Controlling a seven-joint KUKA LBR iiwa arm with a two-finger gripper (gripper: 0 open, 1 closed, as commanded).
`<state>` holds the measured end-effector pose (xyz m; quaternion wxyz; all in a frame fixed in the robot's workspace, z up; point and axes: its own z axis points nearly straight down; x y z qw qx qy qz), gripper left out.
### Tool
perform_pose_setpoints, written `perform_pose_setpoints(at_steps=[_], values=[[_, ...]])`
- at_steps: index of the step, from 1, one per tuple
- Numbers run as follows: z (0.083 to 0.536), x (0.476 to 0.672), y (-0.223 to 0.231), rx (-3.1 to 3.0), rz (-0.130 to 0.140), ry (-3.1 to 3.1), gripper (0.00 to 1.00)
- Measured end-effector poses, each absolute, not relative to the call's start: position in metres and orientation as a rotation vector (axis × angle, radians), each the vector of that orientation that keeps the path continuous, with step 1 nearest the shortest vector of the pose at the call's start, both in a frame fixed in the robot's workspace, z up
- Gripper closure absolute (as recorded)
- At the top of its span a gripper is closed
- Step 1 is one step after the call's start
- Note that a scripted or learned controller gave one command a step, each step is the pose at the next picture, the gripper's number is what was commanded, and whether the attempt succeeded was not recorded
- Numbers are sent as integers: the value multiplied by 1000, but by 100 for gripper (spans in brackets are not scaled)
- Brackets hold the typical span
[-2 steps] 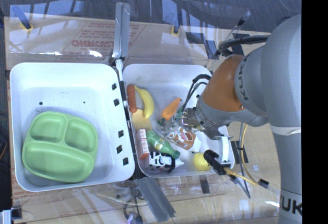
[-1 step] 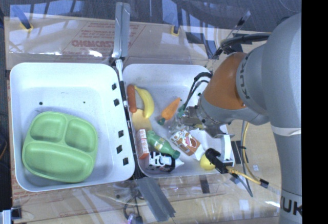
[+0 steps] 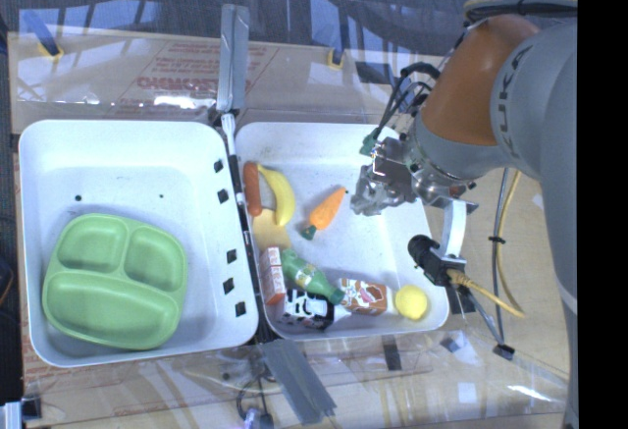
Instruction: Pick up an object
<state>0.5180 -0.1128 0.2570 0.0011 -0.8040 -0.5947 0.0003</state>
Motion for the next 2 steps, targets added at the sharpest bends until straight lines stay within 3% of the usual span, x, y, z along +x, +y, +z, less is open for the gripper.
perform_pose_setpoints(at_steps=[1,2], values=[[257,518,-113,-2523,2,-1867,0],[93,524,-101,-2600,7,-1753,0]])
